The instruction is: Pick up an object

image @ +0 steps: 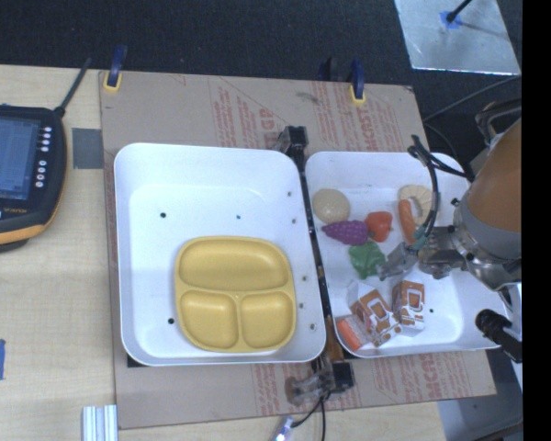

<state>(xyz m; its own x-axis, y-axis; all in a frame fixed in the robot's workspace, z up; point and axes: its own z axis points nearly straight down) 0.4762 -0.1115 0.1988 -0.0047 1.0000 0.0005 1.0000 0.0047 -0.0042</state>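
The right bin (445, 336) holds several small toy foods: a beige round piece (331, 205), a purple grape bunch (346, 232), a red piece (378, 225), a green piece (366, 260), an orange carrot-like piece (407, 217), a pale piece (415, 194), two brown-and-white cartons (390, 308) and an orange piece (347, 333). My gripper (411, 256) hangs over the middle of this bin, just right of the green piece and above the cartons. Nothing is visibly between its fingers.
The left bin (156, 182) holds a yellow divided tray (235, 292). A tablet with an orange frame (18, 177) lies on the bench at far left. Clamps (356, 76) pin the cardboard sheet at the back. The arm's body (496, 209) covers the right bin's right edge.
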